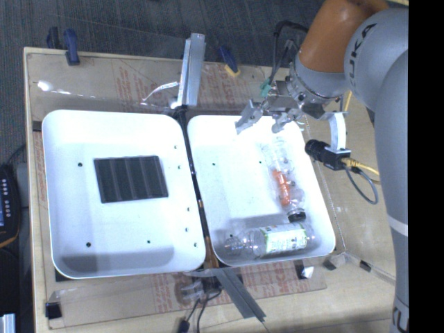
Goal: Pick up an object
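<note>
Two white bins side by side on a bench, pincer (264, 118) poised over the far edge of the right bin (229, 186).

Fingers spread apart, nothing between them, tips pointing down at the far rim. Just below the pincer and toward the near side: a clear bottle with an orange part (283, 179) and a dark cap, lying lengthwise along the right wall. Farther toward the near rim: a second clear bottle with a pale label (274, 241), lying crosswise on the floor, well apart from the fingers. Off to the pincer's left: the left bin (69, 151), holding a dark ribbed rectangular pad (130, 179) flat in its middle. Behind the pincer: grey arm with an orange band (340, 26).
</note>
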Robot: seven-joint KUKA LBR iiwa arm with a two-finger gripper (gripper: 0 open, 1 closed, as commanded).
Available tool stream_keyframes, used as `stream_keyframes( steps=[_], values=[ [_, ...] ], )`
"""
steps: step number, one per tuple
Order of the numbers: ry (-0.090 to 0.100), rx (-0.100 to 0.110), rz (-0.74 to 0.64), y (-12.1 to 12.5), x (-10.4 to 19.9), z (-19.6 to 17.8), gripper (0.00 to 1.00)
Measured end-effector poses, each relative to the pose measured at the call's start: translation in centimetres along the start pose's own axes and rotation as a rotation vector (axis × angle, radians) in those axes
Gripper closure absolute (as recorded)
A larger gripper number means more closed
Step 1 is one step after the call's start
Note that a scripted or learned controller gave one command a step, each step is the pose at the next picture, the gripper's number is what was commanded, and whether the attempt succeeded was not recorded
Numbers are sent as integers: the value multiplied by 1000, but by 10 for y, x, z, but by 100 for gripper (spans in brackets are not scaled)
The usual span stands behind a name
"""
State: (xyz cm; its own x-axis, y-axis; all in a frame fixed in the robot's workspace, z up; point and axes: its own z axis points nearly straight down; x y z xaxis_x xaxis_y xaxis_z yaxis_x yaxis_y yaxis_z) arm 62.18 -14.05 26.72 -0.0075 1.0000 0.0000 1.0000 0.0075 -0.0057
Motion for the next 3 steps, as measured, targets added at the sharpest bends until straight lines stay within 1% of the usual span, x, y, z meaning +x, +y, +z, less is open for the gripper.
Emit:
stream_keyframes(
  steps=[1, 2, 3],
  values=[
    [0, -2, -105, -19, -50, 36, 0],
    [0, -1, -132, -48, -69, 107, 0],
    [-1, -5, -178, -58, -68, 86, 0]
  ],
)
